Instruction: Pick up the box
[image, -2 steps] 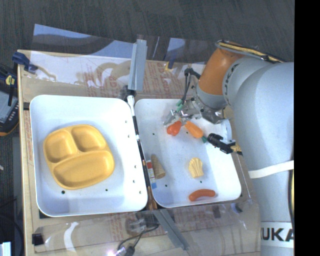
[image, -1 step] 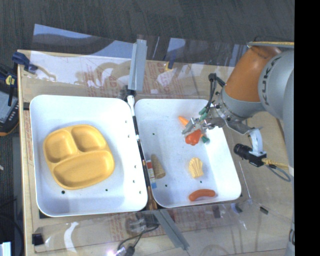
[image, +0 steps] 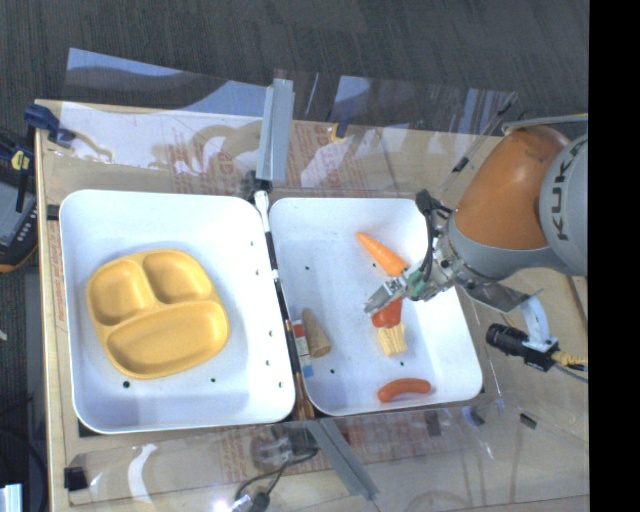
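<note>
Box (image: 391, 331), a small carton of fries with a red sleeve and yellow sticks poking out toward the near rim, lies flat in the right bin (image: 330, 385), a little right of its middle. The gripper (image: 392, 296) hangs right over the red end, reaching in from the right on the grey arm (image: 510, 215); its fingers look slightly parted just above or against the carton, but whether they are open or clamped cannot be told from this angle, and nothing is clearly between them. The low, tilted approach suits a flat-lying target. A carrot (image: 381, 253) sits just beyond the gripper, close enough to be nudged. A sausage (image: 404, 389) rests near the front wall, and a tan block (image: 316, 334) lies by the left wall. The left bin (image: 80, 400) holds a yellow divided plate (image: 157, 311), well apart from the work.
</note>
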